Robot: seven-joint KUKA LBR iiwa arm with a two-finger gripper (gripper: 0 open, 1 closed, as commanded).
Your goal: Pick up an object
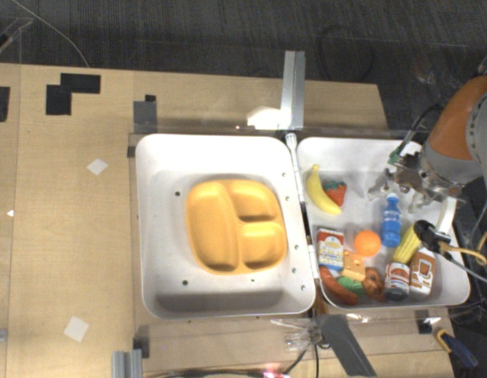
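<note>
Toys crowd the right bin (361,150): a banana (322,190) at its far left, a blue bottle (392,220) in the middle, an orange ball (368,242) just left of the bottle, a corn cob (407,244) to its right, and small cartons (410,274) along the near edge. The tool (406,181) hangs over the bin's far right, just beyond the bottle; whether it is apart or together I cannot tell. A yellow divided tray (234,224) lies in the left bin (160,235) on the counter (62,235).
</note>
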